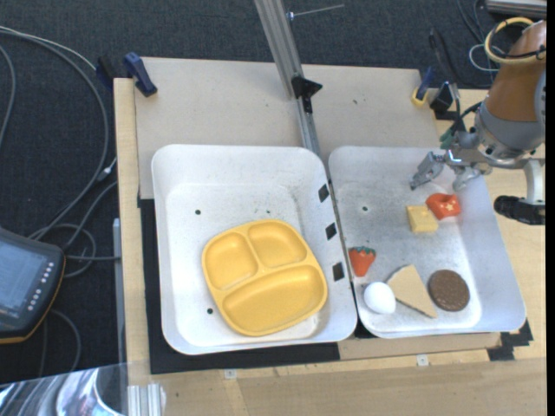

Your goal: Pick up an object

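Camera view puts my end effector [447, 168] over the back of the right bin [381, 173], fingers spread and nothing between them. I'm eyeing the red tomato [444, 204], which sits just below it toward the front edge, touching the yellow cheese block [422, 218] on its left. No long axis to speak of, it's roundish. I judge a short drop forward lands me on it; the cheese crowds one finger.
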You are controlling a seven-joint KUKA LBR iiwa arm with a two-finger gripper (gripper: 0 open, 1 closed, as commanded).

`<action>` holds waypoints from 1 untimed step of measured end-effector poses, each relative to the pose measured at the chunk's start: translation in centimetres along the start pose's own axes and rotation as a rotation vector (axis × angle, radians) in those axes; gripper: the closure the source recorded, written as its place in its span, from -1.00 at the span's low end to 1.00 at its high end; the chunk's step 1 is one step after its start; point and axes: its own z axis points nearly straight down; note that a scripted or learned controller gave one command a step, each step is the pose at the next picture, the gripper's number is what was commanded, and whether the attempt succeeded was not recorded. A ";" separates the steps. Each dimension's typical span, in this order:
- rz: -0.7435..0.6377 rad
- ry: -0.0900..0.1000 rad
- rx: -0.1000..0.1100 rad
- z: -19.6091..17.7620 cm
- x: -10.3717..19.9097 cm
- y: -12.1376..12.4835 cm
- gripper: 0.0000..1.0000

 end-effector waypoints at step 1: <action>-0.001 0.000 0.001 5.3 0.1 0.0 -1.00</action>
